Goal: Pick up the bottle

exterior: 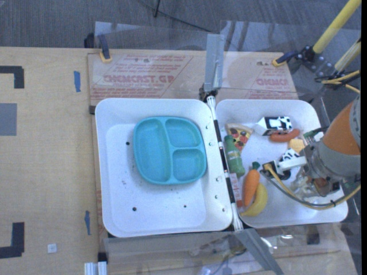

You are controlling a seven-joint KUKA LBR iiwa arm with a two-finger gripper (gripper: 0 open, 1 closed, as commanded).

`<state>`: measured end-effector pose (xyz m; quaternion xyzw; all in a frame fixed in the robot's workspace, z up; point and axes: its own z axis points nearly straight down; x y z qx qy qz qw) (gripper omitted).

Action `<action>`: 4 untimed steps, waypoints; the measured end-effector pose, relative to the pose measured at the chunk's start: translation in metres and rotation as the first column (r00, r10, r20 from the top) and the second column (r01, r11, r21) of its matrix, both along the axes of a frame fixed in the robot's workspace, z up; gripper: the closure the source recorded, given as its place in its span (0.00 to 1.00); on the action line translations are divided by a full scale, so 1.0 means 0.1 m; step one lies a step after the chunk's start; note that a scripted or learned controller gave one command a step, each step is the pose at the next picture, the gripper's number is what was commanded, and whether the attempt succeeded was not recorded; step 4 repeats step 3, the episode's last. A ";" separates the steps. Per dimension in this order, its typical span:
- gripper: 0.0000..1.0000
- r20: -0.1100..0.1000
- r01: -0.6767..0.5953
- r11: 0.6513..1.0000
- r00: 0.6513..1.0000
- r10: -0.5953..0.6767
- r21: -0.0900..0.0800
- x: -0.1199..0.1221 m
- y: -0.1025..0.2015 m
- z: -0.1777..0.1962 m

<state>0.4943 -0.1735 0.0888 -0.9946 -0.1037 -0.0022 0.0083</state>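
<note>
Nearest the camera, a banana (257, 201) and carrot (250, 186) lie in the right bin (330, 213). Just beyond them, the green bottle (233, 155) lies flat along that bin's left wall. It looks light, rigid and smooth; grasp across its middle. The gripper (304, 179) hovers to its right; its state cannot be made out.

Grey arm (344, 153) reaching in from the right, orange band above the wrist, end effector (307, 179) lowered at the frame's right side, cables looping beneath
</note>
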 end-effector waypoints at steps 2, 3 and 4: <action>1.00 -0.008 0.004 1.000 1.000 -0.004 -0.012 0.42 0.04 0.14; 1.00 -0.008 -0.048 0.999 0.999 0.048 -0.013 0.08 0.47 0.23; 1.00 -0.008 -0.048 0.999 0.999 0.048 -0.013 0.08 0.47 0.23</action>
